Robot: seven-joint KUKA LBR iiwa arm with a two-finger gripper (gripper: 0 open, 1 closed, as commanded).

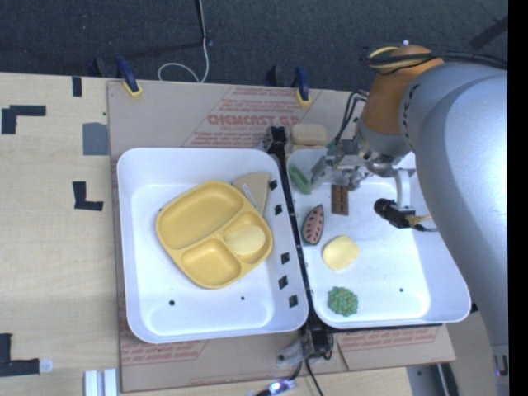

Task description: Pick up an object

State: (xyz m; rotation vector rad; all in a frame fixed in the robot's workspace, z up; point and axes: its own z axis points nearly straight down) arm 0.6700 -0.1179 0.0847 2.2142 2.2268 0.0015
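My gripper (pixel 340 168) hangs over the back left part of the right bin (pixel 412 304), under the orange wrist band. A brown bar (pixel 339 199) lies just in front of it, and a green piece (pixel 299 178) lies to its left by the bin wall. Further forward in the same bin are a dark red slice (pixel 313 224), a pale yellow lump (pixel 340 252) and a green broccoli-like piece (pixel 342 301). I see none of them lifted off the bin floor.
The left bin (pixel 140 304) holds a yellow divided plate (pixel 198 221) with a pale round piece (pixel 245 239) in one compartment, and a tan wedge (pixel 257 186) behind it. A beige block (pixel 309 134) sits at the right bin's back rim. The grey arm covers the right side.
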